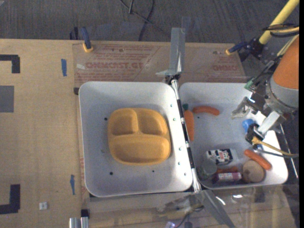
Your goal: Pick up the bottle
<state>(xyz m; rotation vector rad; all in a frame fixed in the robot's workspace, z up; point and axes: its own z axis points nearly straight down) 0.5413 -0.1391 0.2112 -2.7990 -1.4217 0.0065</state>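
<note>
The bottle (228,176), small with a dark red label, lies on its side near the front wall of the right bin (223,93). My gripper (251,121) hangs over the right side of that bin, well behind the bottle and apart from it. A small blue object (247,125) sits right by the gripper, partly covered by it. The grey arm with its orange band (289,68) comes in from the right edge.
Near the bottle are a brown round item (253,171), a red-orange sausage (258,159), a black-and-white carton (221,155) and a clear cup (207,169). A carrot (189,124) and another sausage (205,110) lie farther back. The left bin (95,99) holds a yellow divided tray (138,136).
</note>
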